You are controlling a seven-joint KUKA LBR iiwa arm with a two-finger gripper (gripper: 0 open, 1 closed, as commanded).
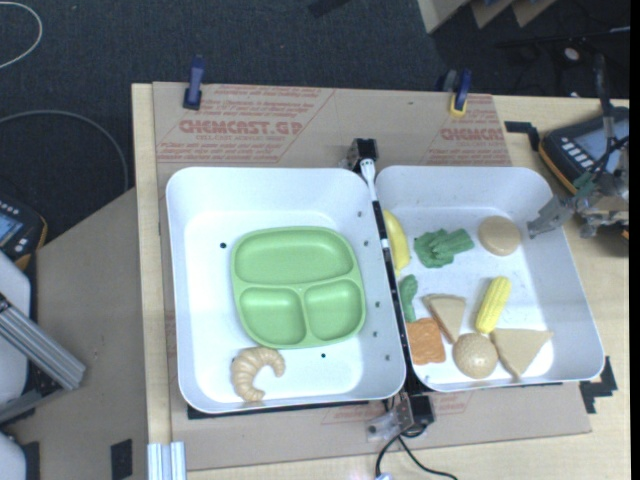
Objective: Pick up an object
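Nearest the bench's front edge, in the left bin (190, 268), lies a tan, ridged croissant (257, 371) curled into a crescent. Just behind it sits a smooth, matte green plate (298, 286) with rounded corners, divided into one long compartment and two smaller ones. Both bins are shallow, glossy white plastic with rounded rims, and they touch along a dark seam.

The things I could pick up crowd the right bin (570, 278). At its front are a pale round ball (475, 355), a beige wedge (520, 348) beside it and an orange block (427, 340) with a rough face. Behind those come a cream triangular wedge (447, 315), a yellow corn cob (492, 303) lying at a slant and a small green piece (408, 296) against the left wall. Farther back are a yellow banana (396, 240) along that wall, a lumpy green leafy vegetable (441, 246) and a smooth tan bun-like round (499, 236).

My gripper (560, 213) is at the right bin's far right rim, just right of that round and apart from it. It carries nothing, and I cannot tell whether it is spread or pressed together.

The bins rest on a brown paper-faced board (300, 128) with red print, held at its far edge by a blue clamp (194, 84) and a yellow-and-blue clamp (459, 93). The board lies on a pale wooden bench (100, 298). Beyond is dark carpet (250, 18).
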